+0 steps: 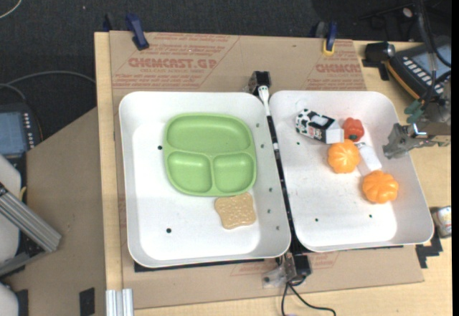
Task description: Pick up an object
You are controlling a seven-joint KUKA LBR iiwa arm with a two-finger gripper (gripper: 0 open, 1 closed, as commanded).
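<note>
Two shallow white bins sit side by side on the tabletop [215, 56]. The left bin [140, 185] holds a green divided plate [210, 153] and, just below it, a tan piece of toast [236, 211] touching the plate's lower edge. The right bin [337, 221] holds a black-and-white cow-patterned toy [313, 124], a small red object [353, 127], a white piece [369, 159] and two orange pumpkins [343, 157] [379, 187]. The hand [401, 141] sits at the right bin's right rim, near the pumpkins.
</note>
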